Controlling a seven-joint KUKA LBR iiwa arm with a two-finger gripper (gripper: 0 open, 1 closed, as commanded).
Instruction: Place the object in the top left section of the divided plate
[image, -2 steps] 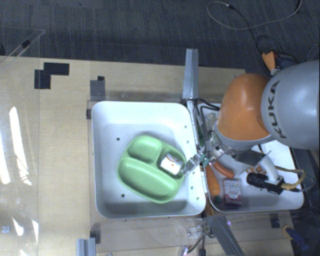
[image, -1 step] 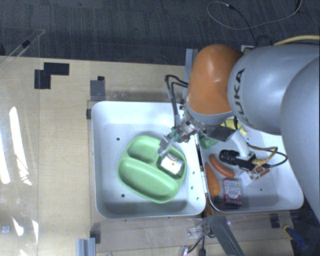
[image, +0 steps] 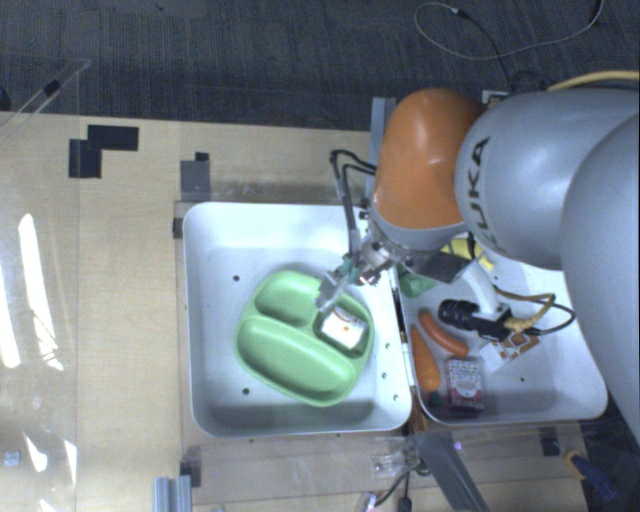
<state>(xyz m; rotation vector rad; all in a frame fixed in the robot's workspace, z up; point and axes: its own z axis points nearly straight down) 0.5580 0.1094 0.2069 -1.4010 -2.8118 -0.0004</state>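
Green divided plate (image: 296, 345) holds a white object (image: 343, 330) under my claw (image: 338, 290), grip unreadable, so I risk dropping it in the right-hand section.

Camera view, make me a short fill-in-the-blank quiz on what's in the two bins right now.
1. The divided plate is coloured ____.
2. The plate lies in the ____ bin of the view.
3. The white object lies in a section on the plate's ____ side as seen.
4. The arm's band is coloured ____.

Missing words: green; left; right; orange
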